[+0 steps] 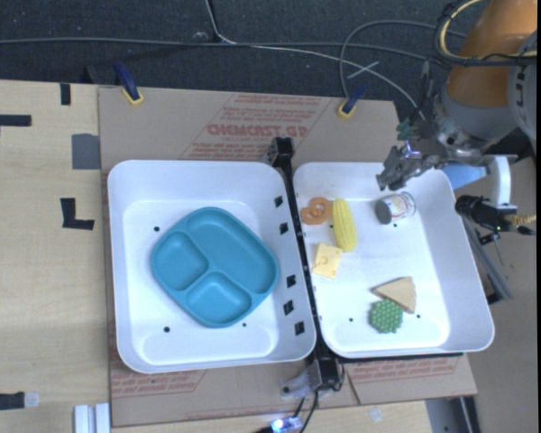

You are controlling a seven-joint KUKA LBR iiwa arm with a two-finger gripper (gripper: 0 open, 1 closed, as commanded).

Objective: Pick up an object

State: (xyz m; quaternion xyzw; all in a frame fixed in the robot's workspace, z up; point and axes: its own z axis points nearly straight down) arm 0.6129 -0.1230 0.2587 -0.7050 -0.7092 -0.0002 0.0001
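From the camera view, the gripper (pixel 395 177) hangs over the far edge of the right bin (pixel 464 269), but how wide it stands is too dark and small to tell, and nothing shows in its grasp. A small can (pixel 393 208) lies just near of it. The arm (pixel 487 52) leans in from the far right. In the bin lie a corn cob (pixel 343 224), ring (pixel 316 210), cheese (pixel 325 260), wedge (pixel 397 292) and green ball (pixel 386 317). The left bin (pixel 131 242) holds a blue tray (pixel 214 266).
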